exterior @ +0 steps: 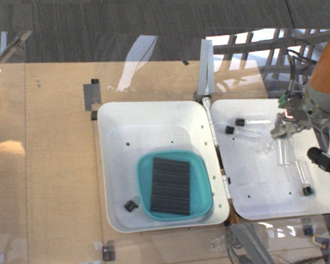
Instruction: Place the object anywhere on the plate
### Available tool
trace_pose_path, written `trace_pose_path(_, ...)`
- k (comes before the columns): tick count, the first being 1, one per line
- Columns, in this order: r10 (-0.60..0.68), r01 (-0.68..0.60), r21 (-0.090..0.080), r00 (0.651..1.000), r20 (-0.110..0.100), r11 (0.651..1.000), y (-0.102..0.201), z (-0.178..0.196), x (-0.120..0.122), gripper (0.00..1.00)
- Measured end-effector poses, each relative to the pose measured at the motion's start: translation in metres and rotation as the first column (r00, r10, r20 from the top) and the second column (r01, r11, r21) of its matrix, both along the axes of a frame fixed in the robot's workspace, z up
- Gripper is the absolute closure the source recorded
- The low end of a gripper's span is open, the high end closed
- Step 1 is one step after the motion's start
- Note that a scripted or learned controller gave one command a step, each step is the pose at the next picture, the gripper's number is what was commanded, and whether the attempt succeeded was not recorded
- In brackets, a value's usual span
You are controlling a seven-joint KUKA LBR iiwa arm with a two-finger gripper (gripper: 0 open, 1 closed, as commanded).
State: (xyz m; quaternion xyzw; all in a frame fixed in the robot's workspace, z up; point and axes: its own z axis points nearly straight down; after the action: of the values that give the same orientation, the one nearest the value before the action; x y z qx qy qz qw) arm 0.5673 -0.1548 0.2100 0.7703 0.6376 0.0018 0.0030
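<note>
Worktop (50, 182): pale wood, with dark ribbed flooring beyond its far edge; glare from a clear sheet runs across its left part.
Left bin (111, 121): shallow, white, with rounded corners; it surrounds the plate on all sides.
Plate (142, 175): teal, squarish with soft corners, lying flat in the near half of the left bin, its front edge close to the bin's near wall.
Block (170, 186): dark, ribbed and rectangular, lying flat on the plate, roughly at its middle and turned slightly askew; it lies wholly inside the plate's rim.
Black piece (130, 205): small, on the bin floor just beside the plate's near-left corner, apart from the rim.
Right bin (260, 198): white, to the right of the plate, touching the left bin along a shared edge.
Tubes (282, 153): several clear ones with black caps, scattered on the right bin's floor, well apart from the plate; two lie toward the far-left corner, two nearer the right side.
Arm (325, 72): orange band and grey body, entering well to the right of the plate, over the right bin's far-right corner.
Gripper (284, 127): above the right bin's far-right part, well apart from the plate, just beyond one clear tube.
Grip: cannot tell whether open or closed, nor whether anything is held.
</note>
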Motion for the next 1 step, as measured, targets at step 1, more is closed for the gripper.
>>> trace_pose_path(1,-0.238,0.238,0.004,0.971,-0.005,0.971,0.0669,-0.0697,-0.0332,1.00)
